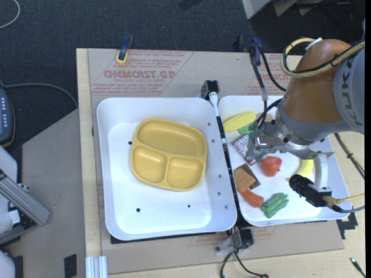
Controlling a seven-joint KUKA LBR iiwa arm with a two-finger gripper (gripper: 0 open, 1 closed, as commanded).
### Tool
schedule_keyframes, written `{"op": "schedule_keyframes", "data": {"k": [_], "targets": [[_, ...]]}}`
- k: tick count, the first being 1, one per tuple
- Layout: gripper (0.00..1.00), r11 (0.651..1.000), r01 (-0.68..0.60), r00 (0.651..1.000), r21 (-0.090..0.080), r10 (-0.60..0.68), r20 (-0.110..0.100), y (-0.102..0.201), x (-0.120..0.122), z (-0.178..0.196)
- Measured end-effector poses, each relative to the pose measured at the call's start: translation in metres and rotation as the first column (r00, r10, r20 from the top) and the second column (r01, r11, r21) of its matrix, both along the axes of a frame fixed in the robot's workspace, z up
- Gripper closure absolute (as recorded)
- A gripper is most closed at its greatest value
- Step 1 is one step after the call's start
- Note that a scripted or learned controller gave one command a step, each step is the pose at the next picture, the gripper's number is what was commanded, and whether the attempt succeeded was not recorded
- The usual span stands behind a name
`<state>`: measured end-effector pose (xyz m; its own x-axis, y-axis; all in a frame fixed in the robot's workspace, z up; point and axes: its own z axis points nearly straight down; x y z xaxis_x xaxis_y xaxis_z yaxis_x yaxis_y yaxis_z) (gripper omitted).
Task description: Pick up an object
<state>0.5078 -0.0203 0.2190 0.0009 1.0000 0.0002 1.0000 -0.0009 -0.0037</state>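
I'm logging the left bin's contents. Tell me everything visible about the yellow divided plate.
The yellow divided plate looks like matte plastic, a rounded rectangle with three compartments: one long one along its far side, two smaller ones on the near side. It lies flat and upright, slightly rotated, roughly centred in the left bin. Its compartments hold nothing, and it touches only the bin floor.

Even, bright overhead light; sharp enough for you to read shapes, soft on fine detail.

You get diffuse light from above: the two white bins come out bright but not blown out, and the yellow tray shows only gentle shading in its compartments. Shadows are short and soft, the darkest lying under the arm in the right bin. The orange band carries a mild sheen. The dark floor at the top falls dim and grainy. Small print on the cardboard reads slightly blurred.
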Motion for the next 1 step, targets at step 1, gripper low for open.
{"op": "schedule_keyframes", "data": {"k": [1], "targets": [[1.00, 1.000, 0.000, 1.000, 0.000, 0.000, 0.006, -0.0018, -0.0072, 0.0164]]}}
